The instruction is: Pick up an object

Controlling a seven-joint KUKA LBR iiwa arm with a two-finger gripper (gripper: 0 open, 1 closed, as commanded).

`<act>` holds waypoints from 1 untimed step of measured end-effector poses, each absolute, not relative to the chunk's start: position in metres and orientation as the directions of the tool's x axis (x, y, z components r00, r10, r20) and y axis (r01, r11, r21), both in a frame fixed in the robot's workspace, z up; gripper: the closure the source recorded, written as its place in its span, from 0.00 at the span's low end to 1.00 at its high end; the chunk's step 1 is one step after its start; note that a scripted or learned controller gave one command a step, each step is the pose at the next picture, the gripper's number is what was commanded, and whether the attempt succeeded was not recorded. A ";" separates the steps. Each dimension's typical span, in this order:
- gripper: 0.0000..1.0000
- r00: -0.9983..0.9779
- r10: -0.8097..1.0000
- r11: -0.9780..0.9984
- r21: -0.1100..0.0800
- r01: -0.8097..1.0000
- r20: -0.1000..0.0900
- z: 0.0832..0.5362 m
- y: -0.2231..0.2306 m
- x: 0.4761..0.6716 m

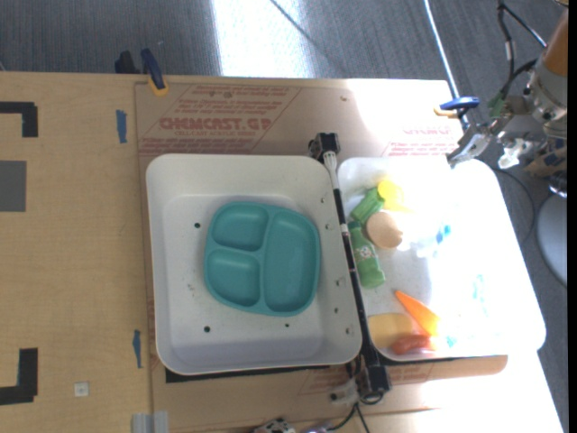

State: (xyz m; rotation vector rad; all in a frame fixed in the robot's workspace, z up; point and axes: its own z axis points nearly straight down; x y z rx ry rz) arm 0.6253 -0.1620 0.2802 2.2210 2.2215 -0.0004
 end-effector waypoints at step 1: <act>0.00 -0.153 0.988 0.153 -0.001 0.988 0.001 0.164 -0.102 0.524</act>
